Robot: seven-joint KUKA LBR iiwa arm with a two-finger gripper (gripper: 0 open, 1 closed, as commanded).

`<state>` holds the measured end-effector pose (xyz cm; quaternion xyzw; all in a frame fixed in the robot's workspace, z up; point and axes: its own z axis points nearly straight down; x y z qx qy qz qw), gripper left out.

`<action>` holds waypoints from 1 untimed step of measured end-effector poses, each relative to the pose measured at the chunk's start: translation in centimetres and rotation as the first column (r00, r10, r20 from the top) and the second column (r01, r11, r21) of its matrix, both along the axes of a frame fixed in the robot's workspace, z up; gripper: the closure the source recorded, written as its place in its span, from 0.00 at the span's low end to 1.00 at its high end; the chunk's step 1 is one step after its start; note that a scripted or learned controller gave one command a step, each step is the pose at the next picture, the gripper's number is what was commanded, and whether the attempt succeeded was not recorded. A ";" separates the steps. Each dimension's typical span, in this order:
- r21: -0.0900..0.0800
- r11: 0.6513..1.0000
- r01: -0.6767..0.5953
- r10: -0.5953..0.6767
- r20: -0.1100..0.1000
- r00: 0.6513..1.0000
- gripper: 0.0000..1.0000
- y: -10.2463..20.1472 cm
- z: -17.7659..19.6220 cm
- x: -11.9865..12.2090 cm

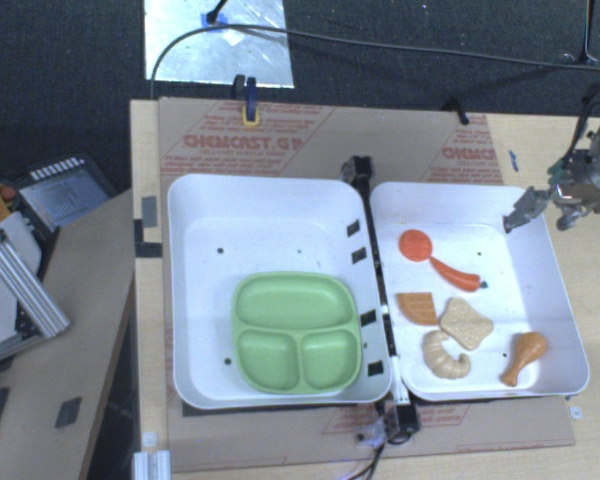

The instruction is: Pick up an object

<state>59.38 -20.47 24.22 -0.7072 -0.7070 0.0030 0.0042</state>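
At the right bin's (565,298) upper right corner, seen from above, the hand (542,210) is poised over the rim, with nothing seen between its fingers; whether they are spread or closed cannot be told. No object has been picked up yet, so the whole grasp is judged to remain. Inside the right bin are found an orange ladle (432,257) near its middle, a cracker (417,308), a bread slice (466,322), a croissant (447,356) and a drumstick (523,355) towards its lower edge. A green tray (295,332) lies left of that bin
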 end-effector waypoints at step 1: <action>-0.002 1.000 -0.004 0.004 0.012 1.000 0.00 0.1 0.8 0.2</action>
